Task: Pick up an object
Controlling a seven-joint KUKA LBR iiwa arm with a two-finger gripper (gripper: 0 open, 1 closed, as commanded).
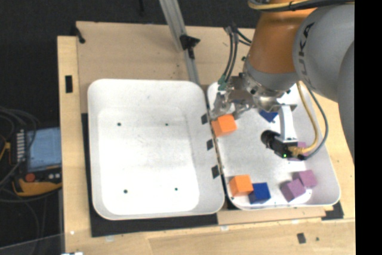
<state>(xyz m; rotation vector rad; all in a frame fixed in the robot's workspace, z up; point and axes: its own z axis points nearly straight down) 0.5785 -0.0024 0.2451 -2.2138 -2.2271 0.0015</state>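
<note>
1. The right bin [316, 188] holds every block.
2. The end effector [225, 111] hangs at the bin's left rim, its grip seemingly on the orange cube [224, 125].
3. Risk, I judge: a shallow pinch lets the cube slip against that rim.

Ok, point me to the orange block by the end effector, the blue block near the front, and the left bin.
orange block [224, 125], camera view, middle of its top face.
blue block [260, 192], camera view, centre of its top face.
left bin [149, 146], camera view, bare floor of the bin.
</note>
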